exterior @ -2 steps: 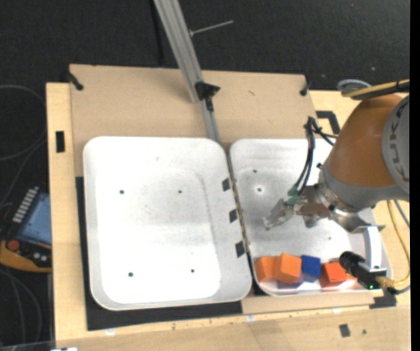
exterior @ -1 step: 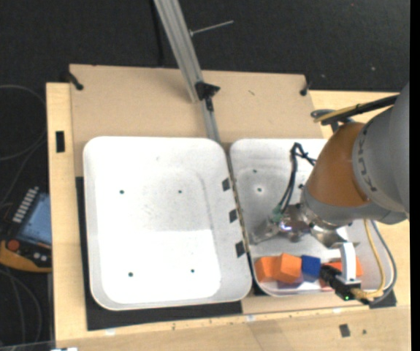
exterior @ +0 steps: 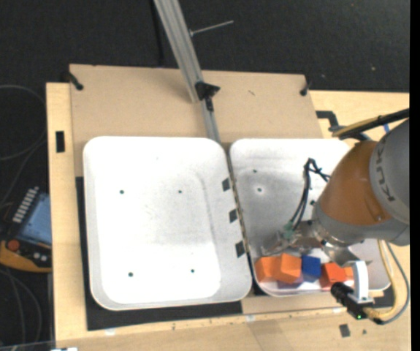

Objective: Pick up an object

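Arm [exterior: 356,189] low over right bin [exterior: 268,174], 5 o'clock corner, above 2 orange blocks [exterior: 279,268] and blue block [exterior: 311,266]; jaws' state unclear. Reach step; next needs a centred descent

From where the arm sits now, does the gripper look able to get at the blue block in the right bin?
Probably yes. The blue block lies at the near edge of the right bin, between two orange blocks, just below the arm's wrist. Those neighbours crowd it, so a clean grasp looks uncertain.
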Tool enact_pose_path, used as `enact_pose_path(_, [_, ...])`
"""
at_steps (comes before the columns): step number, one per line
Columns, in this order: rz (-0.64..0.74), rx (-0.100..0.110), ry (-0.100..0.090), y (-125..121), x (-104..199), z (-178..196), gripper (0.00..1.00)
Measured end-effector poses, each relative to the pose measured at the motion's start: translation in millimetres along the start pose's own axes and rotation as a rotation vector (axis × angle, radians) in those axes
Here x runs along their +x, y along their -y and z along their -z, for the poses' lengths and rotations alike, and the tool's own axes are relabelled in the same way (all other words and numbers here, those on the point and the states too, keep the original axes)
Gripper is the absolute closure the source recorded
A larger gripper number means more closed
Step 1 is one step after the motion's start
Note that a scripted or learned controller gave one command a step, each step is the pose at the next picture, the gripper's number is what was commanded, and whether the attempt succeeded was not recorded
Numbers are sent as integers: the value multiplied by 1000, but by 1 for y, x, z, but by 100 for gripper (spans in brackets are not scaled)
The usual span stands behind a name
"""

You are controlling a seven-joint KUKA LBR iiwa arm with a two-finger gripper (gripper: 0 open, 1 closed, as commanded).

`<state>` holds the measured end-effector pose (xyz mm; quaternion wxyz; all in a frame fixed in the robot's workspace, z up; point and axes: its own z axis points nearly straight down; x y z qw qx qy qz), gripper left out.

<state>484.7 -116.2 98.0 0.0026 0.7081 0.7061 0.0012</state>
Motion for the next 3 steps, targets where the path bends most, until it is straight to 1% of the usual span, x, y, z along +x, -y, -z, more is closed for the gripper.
enact_pose_path(1, [11,-4,-4,-2,72,103,0])
enact_pose_path(2, [11,4,-4,0,119,99,0])
enact_pose_path(3, [11,5,-4,1,169,98,0])
